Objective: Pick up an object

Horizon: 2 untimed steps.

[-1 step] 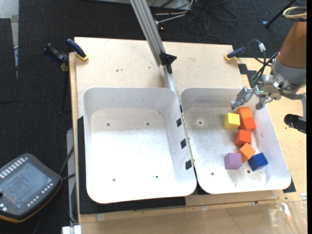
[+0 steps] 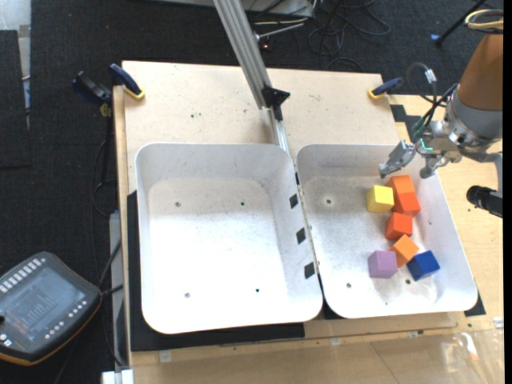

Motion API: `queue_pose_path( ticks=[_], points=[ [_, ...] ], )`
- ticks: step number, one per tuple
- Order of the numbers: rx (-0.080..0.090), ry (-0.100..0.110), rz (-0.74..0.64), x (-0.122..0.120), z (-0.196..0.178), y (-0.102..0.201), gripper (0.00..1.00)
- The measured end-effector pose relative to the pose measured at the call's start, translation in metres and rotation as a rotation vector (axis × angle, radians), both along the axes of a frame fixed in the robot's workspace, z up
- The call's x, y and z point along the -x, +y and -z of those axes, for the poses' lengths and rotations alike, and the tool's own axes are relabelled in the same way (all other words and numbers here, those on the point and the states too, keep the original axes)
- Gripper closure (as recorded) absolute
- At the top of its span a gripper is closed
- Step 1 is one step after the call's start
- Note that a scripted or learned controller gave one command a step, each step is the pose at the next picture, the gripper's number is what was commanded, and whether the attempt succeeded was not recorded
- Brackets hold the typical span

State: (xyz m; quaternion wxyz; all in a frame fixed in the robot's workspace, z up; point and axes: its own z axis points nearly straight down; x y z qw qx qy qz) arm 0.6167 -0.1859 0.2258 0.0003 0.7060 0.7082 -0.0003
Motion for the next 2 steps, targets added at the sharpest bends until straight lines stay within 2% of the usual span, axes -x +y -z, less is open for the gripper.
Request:
queue_pose_path(
  ticks=[2],
  points=[
    [-0.001,0.004,0.0,-0.003,0.102,0.011,0.0]
  ],
)
